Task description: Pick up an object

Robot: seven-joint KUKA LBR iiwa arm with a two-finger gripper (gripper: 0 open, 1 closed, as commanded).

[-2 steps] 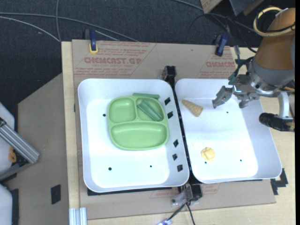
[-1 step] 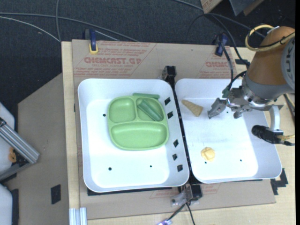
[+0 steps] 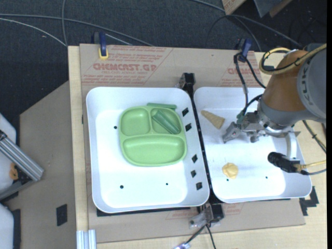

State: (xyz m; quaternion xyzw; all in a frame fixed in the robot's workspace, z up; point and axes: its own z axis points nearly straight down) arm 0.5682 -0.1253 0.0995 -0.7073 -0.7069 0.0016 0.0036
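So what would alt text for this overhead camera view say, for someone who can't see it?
A grey and orange robot arm reaches from the right into the right white bin, its end effector low between a tan wedge and a yellow lump. The left bin holds a green divided plate.

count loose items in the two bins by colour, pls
Green: 2, the divided plate and the green piece lying in it
Tan: 1, the wedge
Yellow: 1, the lump
Total: 4
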